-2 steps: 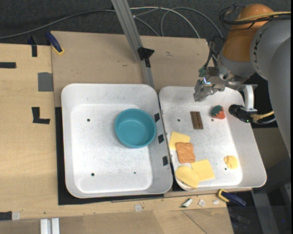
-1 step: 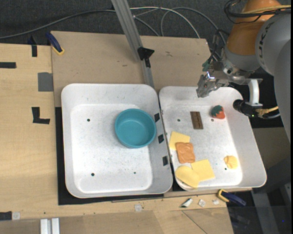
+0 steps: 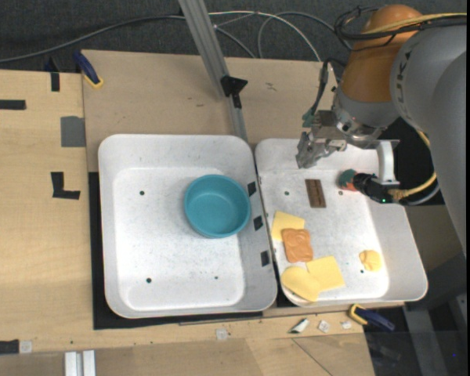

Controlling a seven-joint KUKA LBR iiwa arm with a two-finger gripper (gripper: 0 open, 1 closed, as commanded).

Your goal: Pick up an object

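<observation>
From the camera view, the grey arm [image 3: 435,77] comes in from 3 o'clock and bends over the right bin [image 3: 399,241]. Its orange band [image 3: 376,61] sits at about 1 o'clock of the scene. The wrist points down and slightly toward 8 o'clock, so the gripper [image 3: 311,157] hangs over the bin's 11 o'clock corner, low above the white floor. From this angle I cannot tell whether the claw is apart or together, and nothing can be seen clamped in it.

The nearest thing is a brown block [image 3: 316,193], a short dark bar lying flat just toward 6 o'clock of the gripper and apart from it. Further toward 6 o'clock, along the bin's left side, is a yellow slab [image 3: 288,222] with an orange-brown piece [image 3: 298,246] touching its lower edge. Below these a yellow square [image 3: 326,272] overlaps a pale yellow disc [image 3: 296,285] at the bin's 7 o'clock corner. A small yellow lump [image 3: 370,259] lies alone at 4 o'clock in the bin, well apart from the rest.

The left bin [image 3: 125,210] holds a teal bowl [image 3: 215,204], upright, right of its centre. A grey metal post [image 3: 207,41] slants down from 12 o'clock to the gap between the bins.
</observation>
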